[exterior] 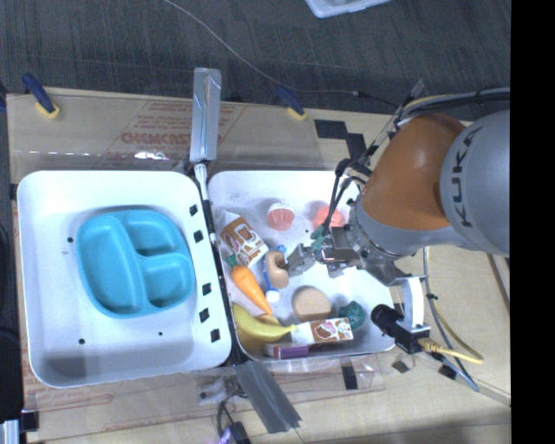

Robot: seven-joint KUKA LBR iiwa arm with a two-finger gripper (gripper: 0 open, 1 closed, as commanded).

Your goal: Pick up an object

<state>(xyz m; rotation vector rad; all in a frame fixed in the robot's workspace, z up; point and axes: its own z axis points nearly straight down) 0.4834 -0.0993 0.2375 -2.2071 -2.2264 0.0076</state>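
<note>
End effector [305,254] low in right bin [364,345], among toy food: carrot [251,290], banana [258,328], bread roll [311,303]. Finger state: cannot tell, view too cluttered. Nothing visibly gripped; pick apparently not yet made. Left bin [39,260] holds blue tray [134,260].

Dark grey ribbed floor [130,43] across the top, crossed by a thin cable [234,56]. Below it, a tan cardboard-covered surface [260,117] with faint red print, pinned by blue clamps [39,94]. Something pale at the upper edge [342,7], perhaps plastic.
</note>
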